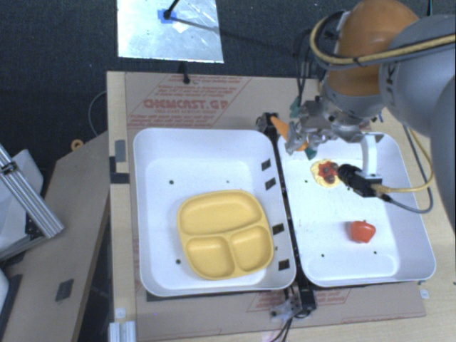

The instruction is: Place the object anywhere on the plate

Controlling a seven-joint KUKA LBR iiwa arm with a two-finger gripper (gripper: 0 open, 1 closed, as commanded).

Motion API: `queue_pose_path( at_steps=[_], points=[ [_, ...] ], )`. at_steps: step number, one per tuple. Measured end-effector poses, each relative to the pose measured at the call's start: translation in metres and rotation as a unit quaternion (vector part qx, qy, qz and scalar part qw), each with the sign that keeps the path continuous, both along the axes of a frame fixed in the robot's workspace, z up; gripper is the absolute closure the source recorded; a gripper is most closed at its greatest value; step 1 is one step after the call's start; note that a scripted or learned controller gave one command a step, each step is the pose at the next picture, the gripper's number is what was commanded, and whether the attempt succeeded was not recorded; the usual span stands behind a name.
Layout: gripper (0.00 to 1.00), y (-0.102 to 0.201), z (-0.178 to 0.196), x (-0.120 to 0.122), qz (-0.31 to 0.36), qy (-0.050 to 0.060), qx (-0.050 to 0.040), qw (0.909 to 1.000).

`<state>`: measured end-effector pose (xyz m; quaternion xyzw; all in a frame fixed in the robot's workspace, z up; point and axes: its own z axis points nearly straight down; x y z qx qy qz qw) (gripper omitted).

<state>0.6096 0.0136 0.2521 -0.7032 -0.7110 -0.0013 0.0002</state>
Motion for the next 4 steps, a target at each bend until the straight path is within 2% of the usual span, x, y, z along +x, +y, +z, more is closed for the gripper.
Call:
queue_pose_path(
  at_steps=[1, 2, 3, 4],
  points=[
    [1.00, 0.054, -0.002, -0.007, 0.000, 0.001, -0.0001, 1.0000],
    [1.00, 0.106, -0.028, -0.005, 0.000, 0.001, -0.0003, 1.0000],
    [1.00, 0.135, -0.026, -0.014, -0.001, 0.001, -0.0004, 1.0000],
    [1.00, 0.134, -0.026, 0.007, -0.002, -0.001, -0.0006, 1.0000]
  ],
)
